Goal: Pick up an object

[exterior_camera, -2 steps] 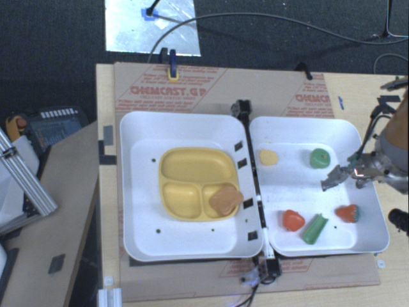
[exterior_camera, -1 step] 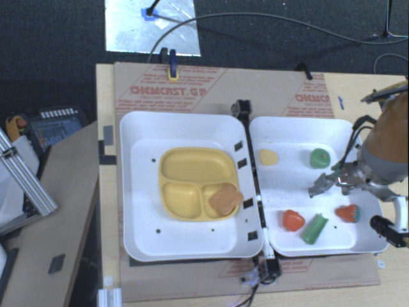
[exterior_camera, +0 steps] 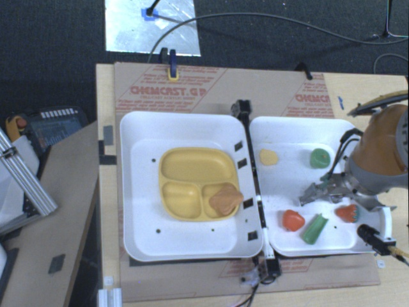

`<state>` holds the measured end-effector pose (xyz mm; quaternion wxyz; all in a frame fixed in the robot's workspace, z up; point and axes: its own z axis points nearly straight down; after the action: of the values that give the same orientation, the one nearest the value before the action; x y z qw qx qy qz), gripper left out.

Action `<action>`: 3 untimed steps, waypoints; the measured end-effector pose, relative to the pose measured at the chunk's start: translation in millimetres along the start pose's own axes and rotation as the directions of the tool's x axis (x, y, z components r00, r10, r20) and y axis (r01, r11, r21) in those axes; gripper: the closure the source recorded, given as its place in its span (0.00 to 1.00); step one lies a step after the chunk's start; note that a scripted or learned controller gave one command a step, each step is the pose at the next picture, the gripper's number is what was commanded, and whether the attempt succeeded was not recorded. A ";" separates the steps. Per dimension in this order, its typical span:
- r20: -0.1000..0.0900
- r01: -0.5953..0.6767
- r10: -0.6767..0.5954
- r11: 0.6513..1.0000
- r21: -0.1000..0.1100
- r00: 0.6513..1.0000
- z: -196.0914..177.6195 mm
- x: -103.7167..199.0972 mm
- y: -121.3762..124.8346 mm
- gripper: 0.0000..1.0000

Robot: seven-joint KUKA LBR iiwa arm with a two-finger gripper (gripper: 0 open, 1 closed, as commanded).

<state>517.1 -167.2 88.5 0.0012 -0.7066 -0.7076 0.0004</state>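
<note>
Objects for picking are seen scattered in the right bin: a red-orange piece, a green block just beside it, a second red-orange piece toward the right wall, a green round piece farther back, and a pale yellow disc near the divider. The gripper is seen low over the middle of this bin, between the green round piece and the green block, with nothing visibly held between its fingers; whether the fingers are parted or closed cannot be told, since they are blurred and seen at a slant. The second red-orange piece appears to lie just under the wrist, perhaps partly hidden by it. The arm is seen entering over the bin's right wall. In the left bin a yellow compartment tray is set, and a tan rounded item rests in its lower right compartment.
</note>
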 end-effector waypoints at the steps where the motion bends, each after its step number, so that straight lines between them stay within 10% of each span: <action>1: 0.003 0.001 -0.001 1.000 -0.006 1.000 -13.5 -0.8 1.5 1.00; 3: 0.003 0.003 -0.003 1.000 -0.008 1.000 -101.8 0.2 8.6 1.00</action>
<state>525.9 -167.2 190.3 -0.0028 -0.7055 -0.7087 -0.0014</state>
